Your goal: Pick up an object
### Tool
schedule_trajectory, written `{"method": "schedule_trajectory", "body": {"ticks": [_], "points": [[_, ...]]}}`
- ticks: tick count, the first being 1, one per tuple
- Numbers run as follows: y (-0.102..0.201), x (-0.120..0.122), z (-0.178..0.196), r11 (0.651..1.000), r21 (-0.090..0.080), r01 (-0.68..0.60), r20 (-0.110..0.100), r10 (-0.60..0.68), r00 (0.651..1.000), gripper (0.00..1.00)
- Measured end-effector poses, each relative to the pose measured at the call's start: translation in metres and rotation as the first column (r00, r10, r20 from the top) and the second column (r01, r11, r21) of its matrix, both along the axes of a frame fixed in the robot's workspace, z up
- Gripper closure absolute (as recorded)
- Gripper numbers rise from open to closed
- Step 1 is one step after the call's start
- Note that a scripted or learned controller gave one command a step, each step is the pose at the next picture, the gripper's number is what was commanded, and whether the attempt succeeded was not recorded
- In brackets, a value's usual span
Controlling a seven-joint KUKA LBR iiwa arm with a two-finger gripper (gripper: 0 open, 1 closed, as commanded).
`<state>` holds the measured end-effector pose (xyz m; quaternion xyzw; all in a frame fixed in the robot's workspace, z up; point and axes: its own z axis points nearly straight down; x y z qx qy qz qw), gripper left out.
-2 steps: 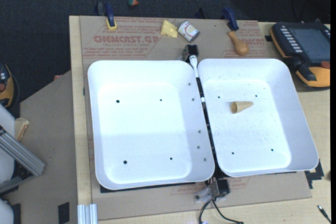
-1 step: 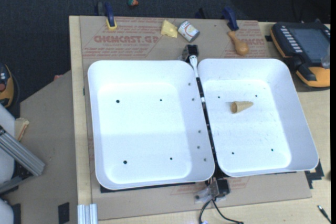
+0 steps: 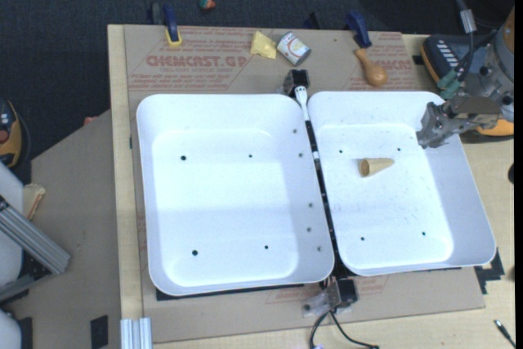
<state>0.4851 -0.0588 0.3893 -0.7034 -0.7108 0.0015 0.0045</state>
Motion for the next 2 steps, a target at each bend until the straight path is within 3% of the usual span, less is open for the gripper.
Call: {"method": "schedule_trajectory", "body": {"ticks": [1,2], "points": [[-0.081,-0.006,0.053,1.0,-0.01,0.018,0.017,-0.018,1.0,1.0],[0.014,-0.006,0.018,1.0,-0.002,0.0,0.003,0.0,1.0,1.0]]}}
